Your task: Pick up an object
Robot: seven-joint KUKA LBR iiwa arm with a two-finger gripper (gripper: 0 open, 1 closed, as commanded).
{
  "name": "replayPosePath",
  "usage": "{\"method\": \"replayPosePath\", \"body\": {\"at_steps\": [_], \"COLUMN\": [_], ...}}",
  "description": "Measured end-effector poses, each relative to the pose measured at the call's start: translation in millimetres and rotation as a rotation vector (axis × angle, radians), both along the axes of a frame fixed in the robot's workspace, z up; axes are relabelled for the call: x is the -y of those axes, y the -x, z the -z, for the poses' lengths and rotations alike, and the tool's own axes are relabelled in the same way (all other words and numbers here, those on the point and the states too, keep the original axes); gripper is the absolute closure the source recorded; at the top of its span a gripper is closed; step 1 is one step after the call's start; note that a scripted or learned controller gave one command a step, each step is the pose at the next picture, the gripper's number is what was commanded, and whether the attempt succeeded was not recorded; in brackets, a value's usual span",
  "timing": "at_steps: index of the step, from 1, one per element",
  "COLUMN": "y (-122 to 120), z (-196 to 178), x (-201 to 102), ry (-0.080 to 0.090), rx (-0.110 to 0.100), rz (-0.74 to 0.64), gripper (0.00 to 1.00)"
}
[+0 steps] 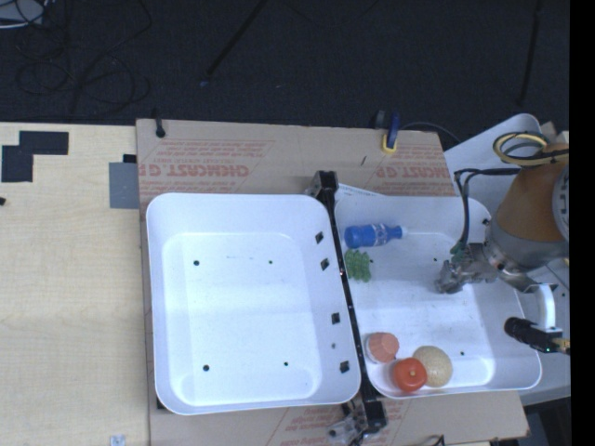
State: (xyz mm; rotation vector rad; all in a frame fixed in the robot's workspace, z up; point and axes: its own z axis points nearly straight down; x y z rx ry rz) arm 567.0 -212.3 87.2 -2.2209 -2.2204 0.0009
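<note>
The right bin holds a blue bottle lying near its back left, with a small green object just in front of it. In the bin's front stand a pink round piece, a red-orange ball and a beige ball, close together. My gripper hangs low over the right side of this bin, well to the right of the bottle and above the group of balls. Nothing shows between its fingers.
The left bin lies beside the right one, with a black divider between them. Both rest on a cardboard sheet. The grey arm with its orange band comes in from the right. A yellow-and-blue clamp stands at the back.
</note>
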Motion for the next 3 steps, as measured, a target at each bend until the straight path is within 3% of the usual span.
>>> {"method": "replayPosePath", "body": {"at_steps": [1, 2, 3], "y": [-0.6, -47.5, -12.4], "z": [-1.0, -51.1, -86.5], "x": [1.1, 1.3, -50.2], "ry": [0.002, 0.002, -0.002], "rx": [0.002, 0.006, -0.001], "rz": [0.002, -0.003, -0.004], "gripper": [0.0, 0.0, 0.0]}}
